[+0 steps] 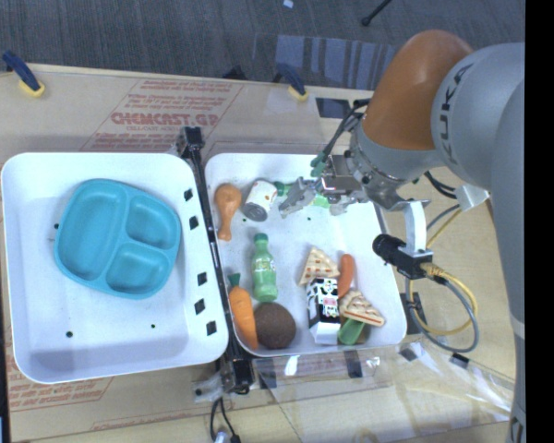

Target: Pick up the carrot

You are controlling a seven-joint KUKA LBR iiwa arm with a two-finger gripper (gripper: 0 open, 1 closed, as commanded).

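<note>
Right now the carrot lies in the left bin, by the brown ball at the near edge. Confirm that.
Wrong bin. The camera view shows the carrot in the right bin, against its left wall, by the brown ball at the near edge. The left bin holds the blue plate.

In my left bin (37,340) lies a blue divided plate (117,238). My right bin (223,166) holds a green bottle (263,268), a brown coconut (275,325), a chicken drumstick (227,207), a milk carton (324,306) and two sandwich wedges (319,267).
</note>
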